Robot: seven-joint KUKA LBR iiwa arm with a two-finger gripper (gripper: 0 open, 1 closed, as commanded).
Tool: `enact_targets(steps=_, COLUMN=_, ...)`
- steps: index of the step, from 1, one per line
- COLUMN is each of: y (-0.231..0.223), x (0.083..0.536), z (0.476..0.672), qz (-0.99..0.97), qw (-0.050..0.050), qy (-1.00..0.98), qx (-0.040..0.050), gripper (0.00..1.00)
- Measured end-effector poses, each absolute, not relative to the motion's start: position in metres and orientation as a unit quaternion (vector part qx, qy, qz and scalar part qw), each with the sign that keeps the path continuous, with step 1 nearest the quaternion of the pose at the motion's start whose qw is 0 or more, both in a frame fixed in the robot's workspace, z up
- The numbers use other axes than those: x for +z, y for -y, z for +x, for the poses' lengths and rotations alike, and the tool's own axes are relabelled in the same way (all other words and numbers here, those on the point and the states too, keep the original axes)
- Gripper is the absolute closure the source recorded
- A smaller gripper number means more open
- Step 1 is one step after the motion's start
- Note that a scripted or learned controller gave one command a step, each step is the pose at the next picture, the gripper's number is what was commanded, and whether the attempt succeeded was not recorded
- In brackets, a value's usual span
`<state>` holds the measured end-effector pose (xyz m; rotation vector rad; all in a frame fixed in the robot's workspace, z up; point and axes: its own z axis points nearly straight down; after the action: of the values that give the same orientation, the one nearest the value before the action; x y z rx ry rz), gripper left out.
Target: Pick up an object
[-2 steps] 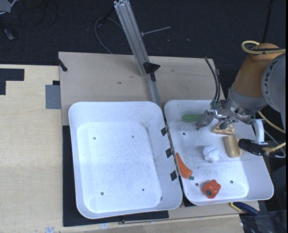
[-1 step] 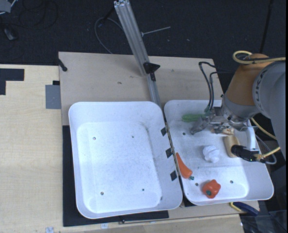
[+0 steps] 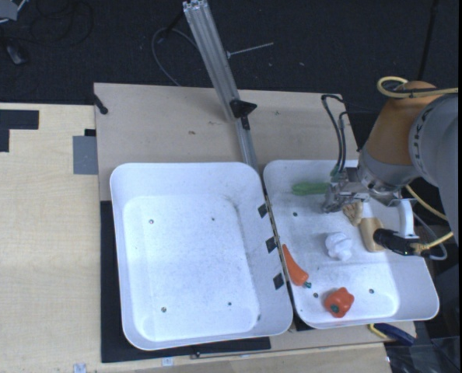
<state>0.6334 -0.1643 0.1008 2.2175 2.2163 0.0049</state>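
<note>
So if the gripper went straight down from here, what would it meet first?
Probably the bare floor of the right bin: the gripper hangs just right of the green object and above the white lump. Depth is hard to judge, so it could clip the green one.

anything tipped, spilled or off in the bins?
Nothing spilled or damaged. One oddity: the toy carrot lies at the right bin's left edge, against the divider, apart from the red pepper, white lump and green piece. The gripper sits low beside the green piece.
</note>
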Motion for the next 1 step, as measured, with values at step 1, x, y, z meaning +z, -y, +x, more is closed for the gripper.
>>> enact_targets(steps=1, y=0.1741, x=0.154, z=0.6323, qz=0.707, qw=0.002, qy=-0.707, qx=0.001, gripper=1.0)
